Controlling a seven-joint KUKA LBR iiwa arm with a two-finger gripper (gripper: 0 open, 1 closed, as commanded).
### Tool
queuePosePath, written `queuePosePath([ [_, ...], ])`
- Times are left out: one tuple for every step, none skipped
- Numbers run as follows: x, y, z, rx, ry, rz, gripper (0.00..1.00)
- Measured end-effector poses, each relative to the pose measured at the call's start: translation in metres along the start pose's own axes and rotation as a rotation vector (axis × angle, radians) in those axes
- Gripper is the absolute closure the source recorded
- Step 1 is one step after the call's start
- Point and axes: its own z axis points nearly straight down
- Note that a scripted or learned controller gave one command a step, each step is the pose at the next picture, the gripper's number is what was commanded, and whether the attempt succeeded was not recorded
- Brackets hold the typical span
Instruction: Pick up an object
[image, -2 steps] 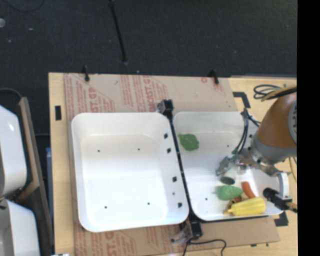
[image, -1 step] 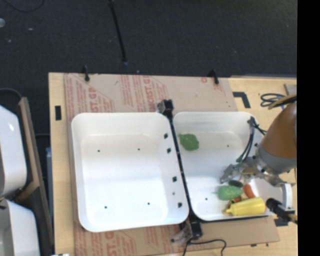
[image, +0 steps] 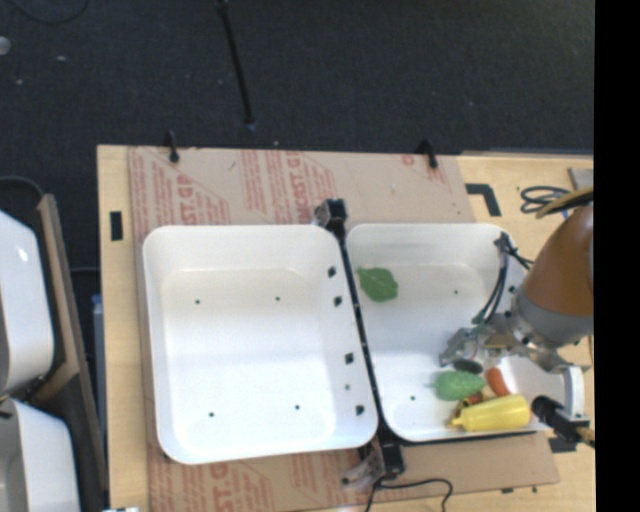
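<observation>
Red print on the cardboard sheet (image: 250, 185) under the bins is too blurred to read. The right bin (image: 420, 240) holds a green lump (image: 378, 284) near its far left corner, and another green piece (image: 458, 384), an orange piece (image: 497, 381) and a yellow bottle (image: 492, 413) by its near right corner. The hand (image: 462, 347) hovers just above these; whether its fingers are apart is unclear.

You are looking down into a robotics lab or test cell. A flat brown cardboard sheet with red printing (image: 250, 185) is covering a pale wooden bench (image: 112, 330), and two shallow white plastic bins (image: 155, 330) are sitting side by side on it, clamped together by black clips (image: 332, 212). Dark carpet flooring (image: 120, 70) is lying beyond the bench's far edge, with a thin black cable (image: 236, 65) trailing across it.
</observation>
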Motion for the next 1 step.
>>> queuePosePath([
  [0.0150,-0.0208,0.0001,0.000,0.000,-0.060,0.00],
])
